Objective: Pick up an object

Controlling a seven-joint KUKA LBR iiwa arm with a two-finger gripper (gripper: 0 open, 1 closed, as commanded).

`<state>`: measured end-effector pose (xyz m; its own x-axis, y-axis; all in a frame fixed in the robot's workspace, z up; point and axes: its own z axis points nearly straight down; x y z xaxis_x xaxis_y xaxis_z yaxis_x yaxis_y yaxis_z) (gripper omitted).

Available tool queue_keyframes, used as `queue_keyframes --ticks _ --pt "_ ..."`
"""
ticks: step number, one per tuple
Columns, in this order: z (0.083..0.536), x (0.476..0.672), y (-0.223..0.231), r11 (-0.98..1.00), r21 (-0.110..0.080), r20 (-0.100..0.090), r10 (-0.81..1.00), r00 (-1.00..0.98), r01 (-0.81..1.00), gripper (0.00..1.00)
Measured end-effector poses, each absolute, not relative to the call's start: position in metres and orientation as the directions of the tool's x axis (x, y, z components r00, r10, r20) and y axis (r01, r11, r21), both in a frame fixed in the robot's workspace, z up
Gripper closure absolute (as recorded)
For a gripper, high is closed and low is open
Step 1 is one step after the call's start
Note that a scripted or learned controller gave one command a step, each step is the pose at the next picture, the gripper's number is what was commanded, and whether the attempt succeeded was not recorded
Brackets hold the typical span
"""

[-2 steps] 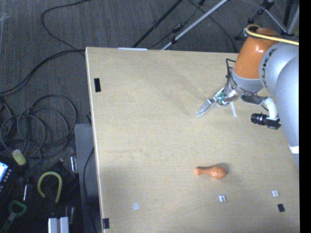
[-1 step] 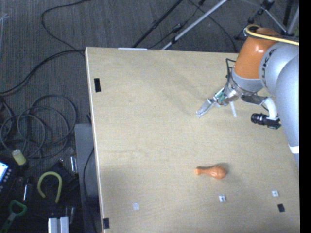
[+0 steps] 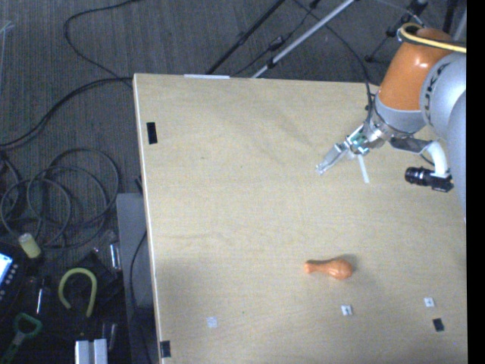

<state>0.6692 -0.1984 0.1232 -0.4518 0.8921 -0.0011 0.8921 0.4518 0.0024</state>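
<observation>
Nearest the camera, low in the frame right of centre, an orange pear-shaped object lies on its side on the bare tan worktop, well apart from the arm. At upper right the jaws hang spread open and empty, so the approach step seems in hand. Next they must travel down-frame and descend over it; nothing blocks the way, only small markers nearby.

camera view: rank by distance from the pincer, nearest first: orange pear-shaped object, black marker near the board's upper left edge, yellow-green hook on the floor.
Measured from the pincer at upper right:
1. Orange pear-shaped object, on the board below the pincer.
2. Black marker, across the board by its upper left edge.
3. Yellow-green hook, off the board on the floor at lower left.
</observation>
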Motion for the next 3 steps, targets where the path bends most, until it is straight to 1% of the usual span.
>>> queue_keyframes --ticks 1,2,3 --pt "0.084 0.669 -0.194 0.660 0.000 -0.002 0.751 -0.660 0.751 0.00" --pt "0.094 0.670 -0.193 0.660 0.004 -0.003 0.751 -0.660 0.751 1.00" --pt "0.166 0.660 -0.145 0.608 0.002 0.000 0.794 -0.608 0.794 1.00"
